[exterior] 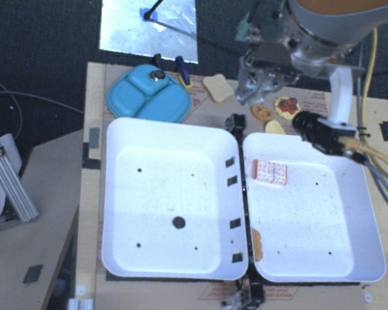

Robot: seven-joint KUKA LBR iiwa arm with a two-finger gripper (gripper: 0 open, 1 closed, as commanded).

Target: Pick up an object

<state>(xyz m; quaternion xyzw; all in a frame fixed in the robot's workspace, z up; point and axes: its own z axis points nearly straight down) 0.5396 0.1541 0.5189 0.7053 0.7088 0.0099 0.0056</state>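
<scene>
bins: 2, left bin (121, 178) and right bin (360, 219) | packet (270, 172): 1, red and white | cookie (256, 244): 1 | blue plate (149, 94): 1 | toast (218, 87): 1 | pizza (287, 107): 1 | pretzel (261, 112): 1 | yellow piece (275, 127): 1 | dark disc (178, 222): 1

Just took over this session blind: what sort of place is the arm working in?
Likely a robotics lab grasping bench, not a home or a factory line. Two shallow white bins sit side by side on a board, toy food such as a slice of bread lies behind them, and loose cables trail across the bench.
</scene>
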